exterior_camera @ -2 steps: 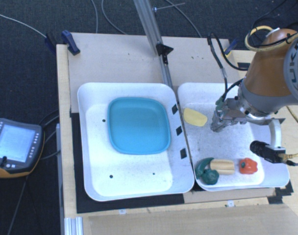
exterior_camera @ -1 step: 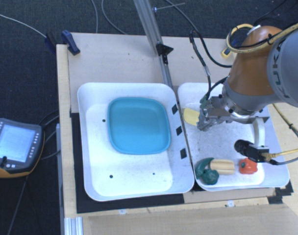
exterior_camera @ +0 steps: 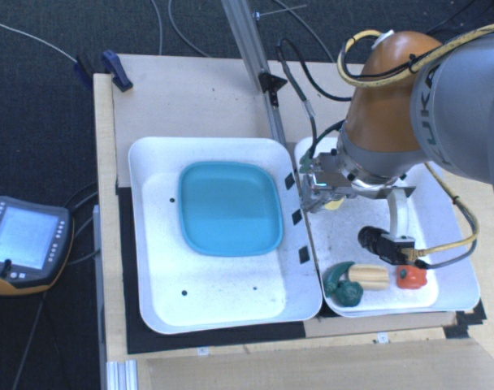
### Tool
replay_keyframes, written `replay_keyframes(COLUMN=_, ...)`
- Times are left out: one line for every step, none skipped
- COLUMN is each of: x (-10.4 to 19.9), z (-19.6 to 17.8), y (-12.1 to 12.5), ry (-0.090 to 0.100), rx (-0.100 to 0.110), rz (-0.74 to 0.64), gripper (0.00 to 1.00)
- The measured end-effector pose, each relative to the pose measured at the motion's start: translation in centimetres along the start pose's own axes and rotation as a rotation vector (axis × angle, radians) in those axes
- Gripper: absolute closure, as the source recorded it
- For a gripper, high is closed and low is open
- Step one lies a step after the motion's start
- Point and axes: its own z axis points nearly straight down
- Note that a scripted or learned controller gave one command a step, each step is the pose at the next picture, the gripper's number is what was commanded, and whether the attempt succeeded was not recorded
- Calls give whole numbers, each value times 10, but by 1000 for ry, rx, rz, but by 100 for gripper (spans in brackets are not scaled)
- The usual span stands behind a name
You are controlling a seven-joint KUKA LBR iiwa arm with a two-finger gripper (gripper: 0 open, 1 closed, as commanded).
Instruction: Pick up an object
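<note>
Dark carpet and loose cables surround the tabletop (exterior_camera: 190, 96), where the end effector (exterior_camera: 322, 187) hangs low over the right bin's (exterior_camera: 454, 279) left edge, grip state impossible to tell, nothing visibly lifted, while a green toy (exterior_camera: 343, 283) and wooden block (exterior_camera: 369, 277) wait at its near rim.

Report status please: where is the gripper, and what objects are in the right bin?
Gripper low at right bin left wall, fingers unclear. Green object, wooden cylinder, red object along front edge, untouched.

Partial black lettering "UK" on the grey arm (exterior_camera: 466, 96).
</note>
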Motion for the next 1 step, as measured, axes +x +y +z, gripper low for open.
replay_keyframes(x=45, z=0, y=16, ry=0, rx=1, rz=1, gripper=100)
